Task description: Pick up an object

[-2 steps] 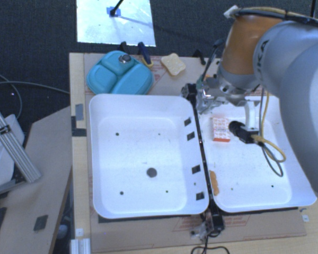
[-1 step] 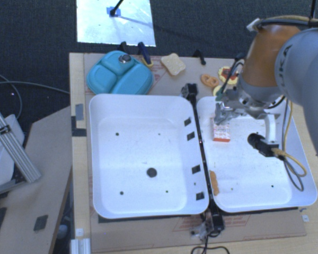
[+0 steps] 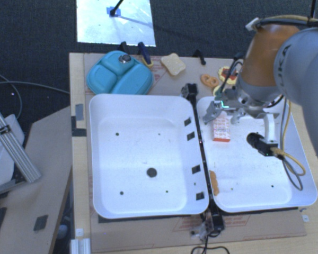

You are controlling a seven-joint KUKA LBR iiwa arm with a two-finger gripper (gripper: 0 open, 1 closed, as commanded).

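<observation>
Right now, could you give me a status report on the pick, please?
Tool over right bin, at the red-and-white packet. Packet lies flat on bin floor. Orange piece apart, nearer the front.

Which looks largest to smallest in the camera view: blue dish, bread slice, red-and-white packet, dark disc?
1. blue dish
2. bread slice and red-and-white packet, too alike to rank
3. dark disc

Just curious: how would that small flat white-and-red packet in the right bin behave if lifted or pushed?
The small flat white-and-red packet lies flat, so it probably would slide, not roll. It looks thin, so likely light and perhaps floppy.
</observation>
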